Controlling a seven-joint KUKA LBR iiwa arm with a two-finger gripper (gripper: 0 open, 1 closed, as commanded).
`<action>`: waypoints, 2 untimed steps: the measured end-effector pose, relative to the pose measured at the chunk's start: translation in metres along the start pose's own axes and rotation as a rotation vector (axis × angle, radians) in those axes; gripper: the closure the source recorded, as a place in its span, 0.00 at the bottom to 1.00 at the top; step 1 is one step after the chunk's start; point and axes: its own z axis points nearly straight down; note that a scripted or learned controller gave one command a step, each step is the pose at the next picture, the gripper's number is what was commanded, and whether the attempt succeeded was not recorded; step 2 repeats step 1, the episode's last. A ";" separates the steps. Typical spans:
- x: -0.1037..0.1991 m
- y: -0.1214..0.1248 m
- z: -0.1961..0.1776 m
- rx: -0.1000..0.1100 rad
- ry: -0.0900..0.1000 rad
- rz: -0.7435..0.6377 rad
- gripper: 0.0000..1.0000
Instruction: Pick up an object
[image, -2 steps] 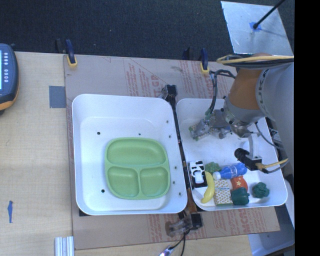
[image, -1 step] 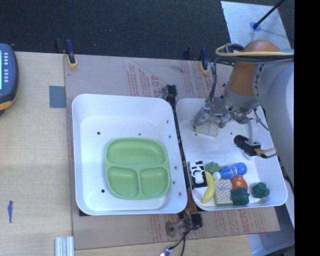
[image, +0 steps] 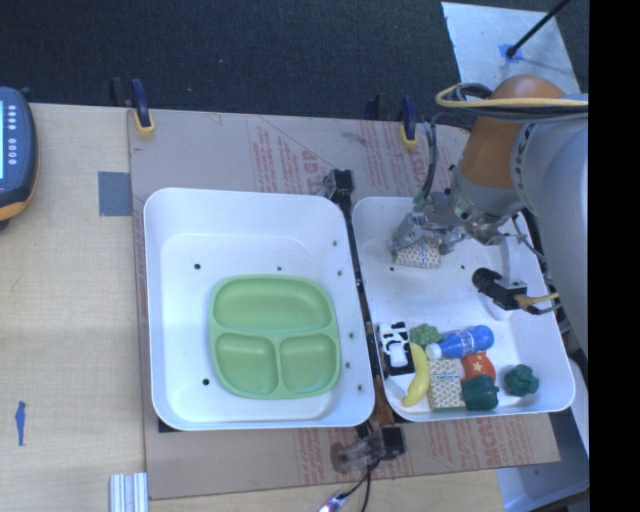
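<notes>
Bright, even light over my bench (image: 70, 300) right now, coming from above, nothing dim on the work surface. The 2 white bins are nearly blown out: the left bin (image: 175, 230) glares hard along its floor and rim, the right bin (image: 545, 395) too. Shadows are soft and short; there's a faint 1 under the green plate (image: 273, 335) and a darker patch below my arm (image: 560, 180), where my wrist blocks the light. The dark floor (image: 250, 50) at the top swallows all detail. Everything's a bit soft, small items at the lower right look smeared, colours bleeding slightly at edges.
</notes>
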 end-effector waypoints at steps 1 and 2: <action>0.058 -0.001 -0.095 -0.009 0.002 0.001 1.00; 0.058 -0.001 -0.095 -0.009 0.002 0.001 1.00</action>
